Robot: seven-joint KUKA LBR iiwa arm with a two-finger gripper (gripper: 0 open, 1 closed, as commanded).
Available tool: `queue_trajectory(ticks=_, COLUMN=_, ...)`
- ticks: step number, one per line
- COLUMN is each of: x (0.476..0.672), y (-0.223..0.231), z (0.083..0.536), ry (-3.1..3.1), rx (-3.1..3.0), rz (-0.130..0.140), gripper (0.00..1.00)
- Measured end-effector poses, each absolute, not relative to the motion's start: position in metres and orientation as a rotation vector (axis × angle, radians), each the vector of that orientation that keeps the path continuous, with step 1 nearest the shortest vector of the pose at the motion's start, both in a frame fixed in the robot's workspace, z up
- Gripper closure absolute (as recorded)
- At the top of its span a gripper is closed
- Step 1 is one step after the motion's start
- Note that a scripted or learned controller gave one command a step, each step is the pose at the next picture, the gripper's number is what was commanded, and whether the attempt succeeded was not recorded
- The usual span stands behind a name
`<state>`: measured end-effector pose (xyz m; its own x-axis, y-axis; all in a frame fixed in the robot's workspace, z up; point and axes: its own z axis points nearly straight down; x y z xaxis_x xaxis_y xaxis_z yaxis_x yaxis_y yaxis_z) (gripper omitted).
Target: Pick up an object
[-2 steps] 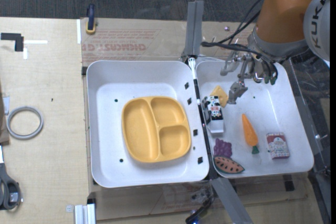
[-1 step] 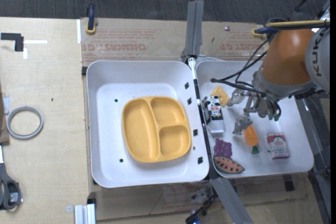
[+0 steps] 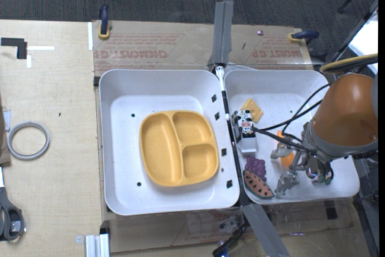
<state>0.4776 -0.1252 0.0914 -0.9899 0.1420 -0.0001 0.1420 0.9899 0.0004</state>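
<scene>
Camera view finds several small items in the right bin (image 3: 337, 189), any of which could serve the task. Nearest the hand (image 3: 287, 183) is a small orange piece (image 3: 287, 159), partly hidden by the wrist and cables, so its shape cannot be confirmed. Judged light and rigid, probably a plastic toy; a pinch across its narrow width would suit.

Just left of the hand lies a watermelon slice toy (image 3: 257, 186), flat against the bin's front left corner. Judged light, stiff and thin; it sits close to the wall, so a grip across its short axis is the only practical hold. Above it sits a purple grape cluster (image 3: 256, 166), likely knobbly and easier to grip. Further back are a small grey-and-white block (image 3: 246, 134) and a yellow cracker-like piece (image 3: 251, 110), both near the dividing wall.

The hand hangs low over the bin's front area, pointing down. Whether its fingers stand wide or narrow cannot be told; nothing is visibly held.

The left bin (image 3: 114, 147) carries a yellow divided plate (image 3: 178, 147). On the surface (image 3: 60, 189) to the left lies a grey tape ring (image 3: 27, 140).
</scene>
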Motion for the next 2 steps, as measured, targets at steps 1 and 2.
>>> queue_trajectory(ticks=1, x=0.5145, y=-0.0965, z=0.0916, ry=3.097, rx=0.52, rz=0.0, gripper=0.0)
queue_trajectory(ticks=2, x=0.5153, y=-0.0964, z=0.1008, ry=3.096, rx=0.517, rz=-0.001, gripper=1.0)
